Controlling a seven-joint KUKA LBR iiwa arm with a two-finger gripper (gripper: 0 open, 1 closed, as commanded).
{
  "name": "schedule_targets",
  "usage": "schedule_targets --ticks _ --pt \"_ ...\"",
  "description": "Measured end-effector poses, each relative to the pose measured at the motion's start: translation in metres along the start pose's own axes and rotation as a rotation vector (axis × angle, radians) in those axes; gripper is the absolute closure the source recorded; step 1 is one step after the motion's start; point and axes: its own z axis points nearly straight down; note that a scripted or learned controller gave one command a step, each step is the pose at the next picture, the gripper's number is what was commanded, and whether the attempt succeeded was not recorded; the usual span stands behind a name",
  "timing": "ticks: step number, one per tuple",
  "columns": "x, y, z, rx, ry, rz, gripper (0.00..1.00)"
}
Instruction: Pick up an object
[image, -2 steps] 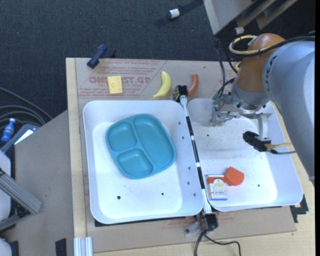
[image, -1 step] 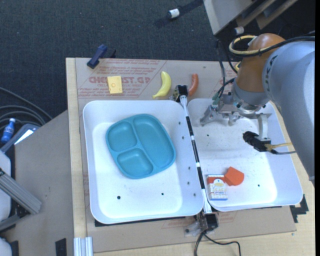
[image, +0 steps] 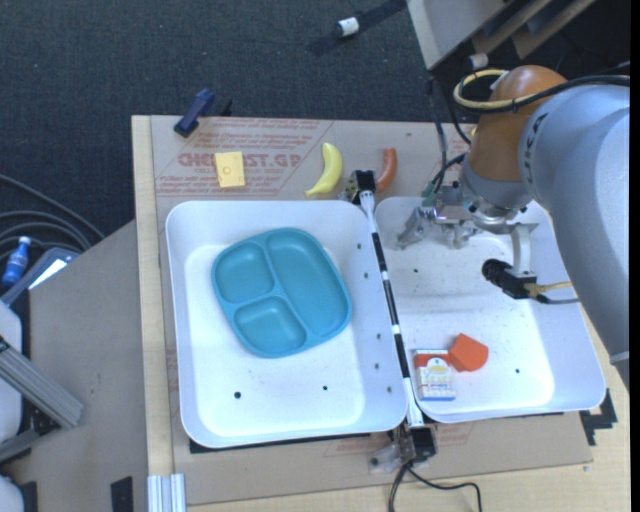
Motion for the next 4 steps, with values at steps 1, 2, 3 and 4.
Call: schedule_targets --ticks 1,2,3,4 --pt "-0.013 -0.062 0.0 0.004 0.002 0.002 0.0" --pt "-0.005 0.0 0.0 0.001 0.001 0.0 0.0" --pt "0.005 0.0 0.0 0.003 0.001 0.0 0.0" --pt "0.0 -0.067 0.0 0.005 0.002 0.002 0.0"
